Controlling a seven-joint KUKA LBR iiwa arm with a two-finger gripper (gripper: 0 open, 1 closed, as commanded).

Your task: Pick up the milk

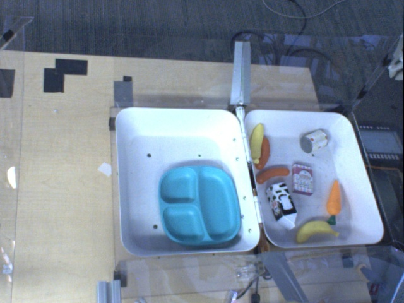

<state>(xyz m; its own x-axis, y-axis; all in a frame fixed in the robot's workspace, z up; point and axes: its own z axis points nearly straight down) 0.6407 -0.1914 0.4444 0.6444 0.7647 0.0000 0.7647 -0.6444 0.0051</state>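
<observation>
The milk [281, 201] is a small carton with black and white cow patches. It lies on its side in the right bin [356, 153], near that bin's front left. A brown sausage [273, 173] lies just behind it, a yellow banana [316, 230] just in front of it to the right, and a pink box [303, 178] close on its right.
The right bin also holds a second banana [256, 142] beside another sausage [266, 150] at the left wall, a grey can [314, 141] at the back and a carrot [334, 198] at the right. A blue divided plate [199, 205] sits in the left bin [142, 144].
</observation>
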